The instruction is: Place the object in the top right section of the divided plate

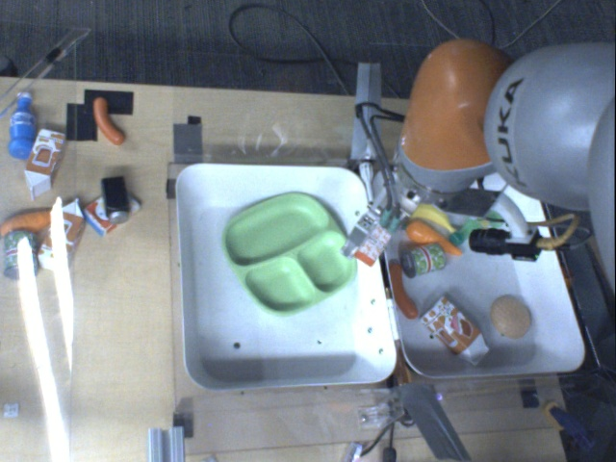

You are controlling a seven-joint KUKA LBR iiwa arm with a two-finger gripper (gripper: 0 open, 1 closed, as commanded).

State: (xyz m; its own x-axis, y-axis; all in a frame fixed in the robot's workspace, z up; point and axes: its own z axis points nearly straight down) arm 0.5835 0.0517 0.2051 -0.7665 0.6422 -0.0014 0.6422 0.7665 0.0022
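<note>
You see the gripper (377, 221) over the rim between the bins, a small carton (367, 238) at its tip, grip state you cannot tell, green divided plate (287, 251) just left in the left bin (279, 354), toy foods right, cluttered desk (96, 335) far left.

The grey arm (553, 123) is seen reaching in from the right of the camera view, its orange band (452, 99) set above the wrist. The wrist is pointed down and leftward, and the end effector (371, 231) is carried low near the seam between the two bins.
</note>
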